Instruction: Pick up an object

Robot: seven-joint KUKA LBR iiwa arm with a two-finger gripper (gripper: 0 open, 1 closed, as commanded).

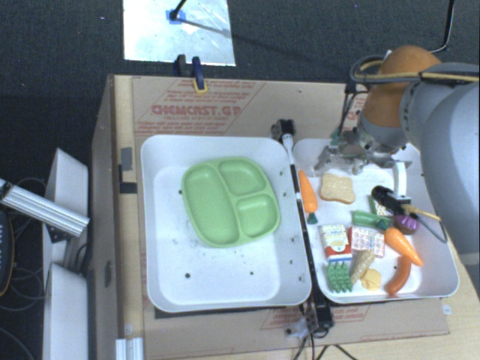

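My gripper (343,161) hangs over the far end of the right bin (442,276), just beyond a slice of bread (337,189). Nothing visible is held in it. An orange carrot (307,191) lies along the bin's left wall. Nearer the front lie a green vegetable (367,218), a purple piece (407,221), a second carrot (403,246), an orange sausage (398,277), two red and white packets (335,240), a corn cob (361,263), a green ridged piece (339,276) and a yellow piece (371,279).
The left bin (169,276) holds a green divided plate (231,201). The grey arm (442,126) comes in over the right bin's far right corner. A dividing rail (298,201) separates the two bins.
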